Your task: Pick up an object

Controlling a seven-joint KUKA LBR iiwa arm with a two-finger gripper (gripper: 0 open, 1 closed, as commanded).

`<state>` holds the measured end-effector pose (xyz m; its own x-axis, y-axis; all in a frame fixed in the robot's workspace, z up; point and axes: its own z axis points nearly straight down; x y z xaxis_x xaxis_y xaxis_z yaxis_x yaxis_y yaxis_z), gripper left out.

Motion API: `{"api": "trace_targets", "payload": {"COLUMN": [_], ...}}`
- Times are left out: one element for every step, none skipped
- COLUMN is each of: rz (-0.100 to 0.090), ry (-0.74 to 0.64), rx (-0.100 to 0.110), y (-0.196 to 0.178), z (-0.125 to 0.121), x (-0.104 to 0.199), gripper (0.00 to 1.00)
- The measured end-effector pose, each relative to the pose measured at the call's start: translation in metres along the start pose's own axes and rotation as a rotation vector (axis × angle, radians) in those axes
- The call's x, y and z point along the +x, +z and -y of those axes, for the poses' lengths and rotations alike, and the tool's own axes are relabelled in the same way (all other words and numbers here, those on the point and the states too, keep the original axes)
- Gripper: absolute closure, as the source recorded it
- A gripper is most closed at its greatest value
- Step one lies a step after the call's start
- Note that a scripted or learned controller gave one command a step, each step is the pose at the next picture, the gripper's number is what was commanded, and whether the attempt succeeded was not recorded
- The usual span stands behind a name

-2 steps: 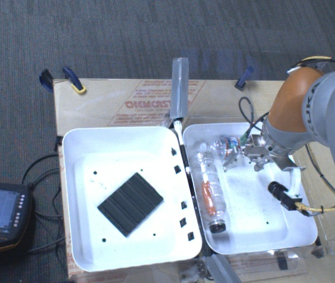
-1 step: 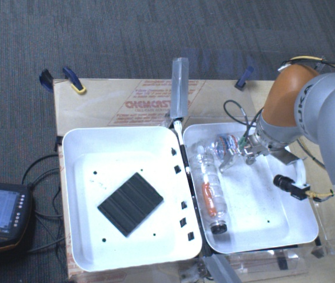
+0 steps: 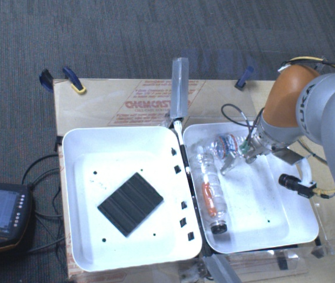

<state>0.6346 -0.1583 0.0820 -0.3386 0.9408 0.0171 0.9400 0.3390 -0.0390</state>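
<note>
Near edge of bench: two shallow white plastic bins side by side, left bin [image 3: 73,217] and right bin [image 3: 299,217].
Left bin, centre: flat black ribbed rectangular pad [image 3: 130,203], lying diagonally, alone.
Right bin, along left wall: clear plastic bottle with orange label and dark cap [image 3: 212,198], on its side, cap toward near edge.
Beyond it, far-left corner of right bin: crumpled clear plastic wrapper with red and blue print [image 3: 226,145].
Just beside wrapper, to its right: two-finger gripper [image 3: 241,155] of grey arm with orange band [image 3: 288,99], low over bin. Fingers: state cannot be told; nothing visibly between them.
Far bench edge: blue clamps [image 3: 73,79].
</note>
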Motion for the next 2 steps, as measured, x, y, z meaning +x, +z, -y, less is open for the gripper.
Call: {"api": "trace_targets", "payload": {"rz": [-0.005, -0.002], "ry": [-0.030, -0.035], "rx": [0.001, -0.002], "y": [-0.0083, -0.0133], "z": [0.0019, 0.0008], "x": [-0.0012, 0.0024], "gripper": [0.00, 0.00]}}
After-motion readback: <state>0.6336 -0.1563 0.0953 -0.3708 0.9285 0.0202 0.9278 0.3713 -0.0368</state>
